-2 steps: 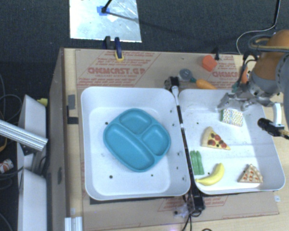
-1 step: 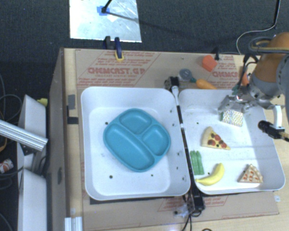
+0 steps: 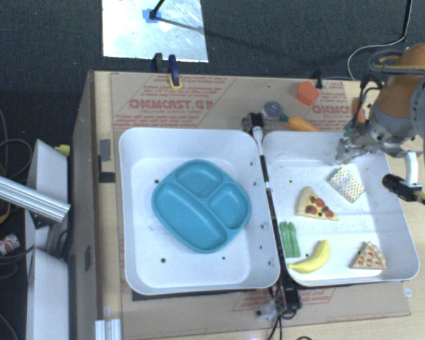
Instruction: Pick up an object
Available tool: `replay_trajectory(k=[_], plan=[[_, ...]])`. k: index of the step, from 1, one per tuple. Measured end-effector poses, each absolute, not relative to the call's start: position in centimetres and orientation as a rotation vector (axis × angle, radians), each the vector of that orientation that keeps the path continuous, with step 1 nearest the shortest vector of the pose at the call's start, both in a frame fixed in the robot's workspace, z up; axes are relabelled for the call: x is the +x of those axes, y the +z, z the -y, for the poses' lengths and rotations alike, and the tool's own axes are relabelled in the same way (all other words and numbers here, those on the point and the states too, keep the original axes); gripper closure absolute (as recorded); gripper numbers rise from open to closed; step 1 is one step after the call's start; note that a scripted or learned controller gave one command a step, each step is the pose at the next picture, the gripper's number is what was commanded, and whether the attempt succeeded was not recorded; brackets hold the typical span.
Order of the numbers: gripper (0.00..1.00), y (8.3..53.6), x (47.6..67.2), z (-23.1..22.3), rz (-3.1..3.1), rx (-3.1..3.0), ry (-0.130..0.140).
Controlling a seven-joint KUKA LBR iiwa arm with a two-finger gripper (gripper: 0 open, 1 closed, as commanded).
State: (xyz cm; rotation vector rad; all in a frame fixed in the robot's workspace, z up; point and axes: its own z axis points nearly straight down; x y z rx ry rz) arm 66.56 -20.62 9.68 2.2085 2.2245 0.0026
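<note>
Two white bins are sitting side by side on the bench (image 3: 163, 101). A blue plate (image 3: 200, 205) with three parts is lying in the left bin (image 3: 138, 190). The right bin (image 3: 404, 239) is holding a dotted block (image 3: 346, 185), a pizza slice (image 3: 314, 205), green beans (image 3: 290, 239), a banana (image 3: 312, 258) and a sandwich piece (image 3: 368, 257). The tool (image 3: 347, 151) is hanging over the right bin's far side, just above the dotted block. I cannot tell how it is set.

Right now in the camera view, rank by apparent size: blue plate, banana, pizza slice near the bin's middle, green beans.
1. blue plate, by far the largest
2. pizza slice and banana, too alike to rank
3. green beans
</note>
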Motion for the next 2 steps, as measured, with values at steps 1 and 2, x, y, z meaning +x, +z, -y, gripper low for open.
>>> replay_trajectory(k=[1,2], plan=[[0.0,9.7,66.6,20.6,-2.226,2.208,0.003],[0.0,8.5,63.7,20.7,-2.222,2.218,0.0]])
